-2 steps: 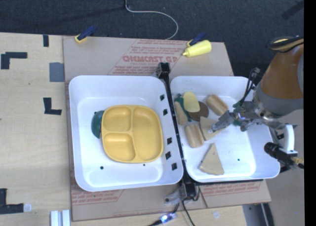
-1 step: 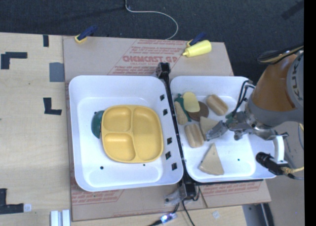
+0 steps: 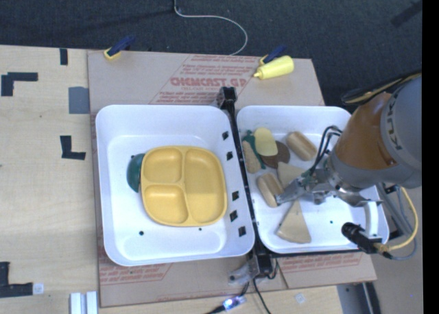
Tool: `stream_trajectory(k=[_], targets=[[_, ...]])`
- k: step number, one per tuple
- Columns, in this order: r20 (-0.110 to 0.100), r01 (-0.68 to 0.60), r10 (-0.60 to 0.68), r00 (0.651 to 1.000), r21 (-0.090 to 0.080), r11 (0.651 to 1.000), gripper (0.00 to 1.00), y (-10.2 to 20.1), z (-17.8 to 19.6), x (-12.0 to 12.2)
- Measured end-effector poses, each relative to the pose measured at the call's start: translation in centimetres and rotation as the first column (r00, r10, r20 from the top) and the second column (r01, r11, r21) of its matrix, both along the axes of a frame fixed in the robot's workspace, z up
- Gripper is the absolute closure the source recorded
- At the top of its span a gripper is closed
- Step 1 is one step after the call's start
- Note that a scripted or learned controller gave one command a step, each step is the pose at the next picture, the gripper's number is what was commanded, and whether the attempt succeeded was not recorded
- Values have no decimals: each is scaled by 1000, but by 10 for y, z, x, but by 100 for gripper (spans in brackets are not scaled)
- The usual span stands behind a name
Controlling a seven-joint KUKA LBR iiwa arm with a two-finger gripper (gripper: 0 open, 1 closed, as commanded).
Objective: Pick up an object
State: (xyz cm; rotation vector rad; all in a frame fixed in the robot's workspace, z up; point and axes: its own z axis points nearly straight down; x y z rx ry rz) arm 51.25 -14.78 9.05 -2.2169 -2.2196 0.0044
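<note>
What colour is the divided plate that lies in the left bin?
The divided plastic plate is yellow, seen plainly in the camera view from above.

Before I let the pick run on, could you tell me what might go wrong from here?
The gripper sits low in the right bin among crowded food pieces: it may nudge the bread roll or the tan wedge instead of gripping one. Closing between two pieces could pinch both or neither.

Both white bins (image 3: 110, 189) look like smooth, slightly glossy plastic, and so does the yellow divided plate (image 3: 184, 184). They sit on matt brown cardboard (image 3: 199, 79) printed in red, over a pale wood-look bench (image 3: 41, 189). The tan wedge (image 3: 295, 225) looks matt.
</note>
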Motion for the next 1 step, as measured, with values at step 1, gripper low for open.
stream_trajectory(k=[1], targets=[[0,-1,1,1000,1,1000,100,1,12,0]])
